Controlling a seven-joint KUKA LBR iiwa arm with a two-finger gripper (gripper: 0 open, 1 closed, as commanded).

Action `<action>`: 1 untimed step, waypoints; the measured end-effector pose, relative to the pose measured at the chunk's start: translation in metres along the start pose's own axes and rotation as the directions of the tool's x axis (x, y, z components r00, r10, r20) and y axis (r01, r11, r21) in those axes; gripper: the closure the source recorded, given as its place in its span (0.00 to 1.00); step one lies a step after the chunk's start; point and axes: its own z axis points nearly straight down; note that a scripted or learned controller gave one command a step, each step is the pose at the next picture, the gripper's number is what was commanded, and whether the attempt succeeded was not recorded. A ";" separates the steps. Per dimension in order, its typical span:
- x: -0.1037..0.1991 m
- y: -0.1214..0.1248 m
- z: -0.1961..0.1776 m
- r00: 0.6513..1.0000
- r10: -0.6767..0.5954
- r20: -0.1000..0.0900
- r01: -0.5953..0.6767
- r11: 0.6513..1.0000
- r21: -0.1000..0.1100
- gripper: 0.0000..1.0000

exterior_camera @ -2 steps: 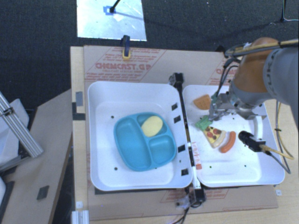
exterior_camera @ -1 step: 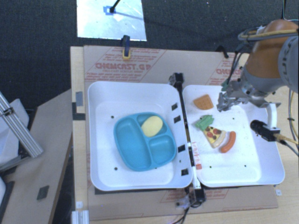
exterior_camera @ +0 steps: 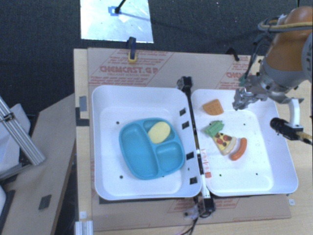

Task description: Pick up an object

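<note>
**Presently: gripper over far end of right bin, loose items below and beside it**

Left bin (exterior_camera: 105, 146): a blue compartment tray (exterior_camera: 142, 155) is set slightly askew at the middle. One yellow rounded piece (exterior_camera: 159, 131) is lodged in the tray's upper right compartment.

Right bin (exterior_camera: 264, 170): four small items are grouped in the left half.
- An orange-brown wedge (exterior_camera: 213, 106) is laid flat nearest the far wall.
- A green piece (exterior_camera: 214, 128) is found just below it; possibly a leaf shape, the view being too coarse for certainty.
- A pizza slice (exterior_camera: 224, 142) is placed touching the green piece's lower edge.
- A red-orange sausage (exterior_camera: 239, 149) is laid just beside the slice, on its right, at a tilt.

Gripper (exterior_camera: 240, 102): it is seen above the far part of the right bin, just right of the orange-brown wedge. How far it is open cannot be told at this angle, and no item is seen in its grasp. All four items in that bin are observed lying on the bin floor. The arm (exterior_camera: 288, 53) is brought in from the right, over the bin's far right corner.

Surroundings:
- Both bins are seated on a cardboard sheet (exterior_camera: 146, 67) printed in red.
- A yellow-and-black clamp (exterior_camera: 131, 50) is fixed at the sheet's far edge.
- A shiny metal plate (exterior_camera: 115, 11) is laid beyond it on the dark floor.
- An aluminium bar (exterior_camera: 19, 136) is noted at the far left, well apart from the bins.
- The wedge is the item nearest the gripper, and nothing is set over it.
</note>
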 end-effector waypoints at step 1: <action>0.060 -0.021 0.001 1.000 -0.005 -0.003 0.005 1.000 0.005 1.00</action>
